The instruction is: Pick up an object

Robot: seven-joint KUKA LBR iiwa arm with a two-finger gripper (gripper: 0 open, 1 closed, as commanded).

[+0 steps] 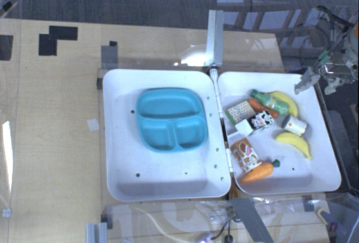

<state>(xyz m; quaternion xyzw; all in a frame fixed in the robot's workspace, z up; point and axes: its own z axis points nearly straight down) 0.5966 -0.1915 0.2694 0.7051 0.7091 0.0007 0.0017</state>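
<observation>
The right bin (325, 172) holds a heap of small items. A green bottle (268, 100) lies against a yellow banana (286, 103), and a second banana (295, 142) lies lower right. A carrot (259, 172) sits near the front beside an orange-and-white carton (244, 153). A cow-patterned box (261, 120), a small white can (294, 124) and a green-printed packet (239, 109) lie in the middle. My gripper (318, 81) hangs above the bin's back right corner, up and right of the bananas, open with nothing between its fingers.
The left bin (120, 177) bears a blue divided plate (170, 119). A metal post (215, 40) rises behind the wall between the bins. Cables and frame parts crowd the far right, behind my arm.
</observation>
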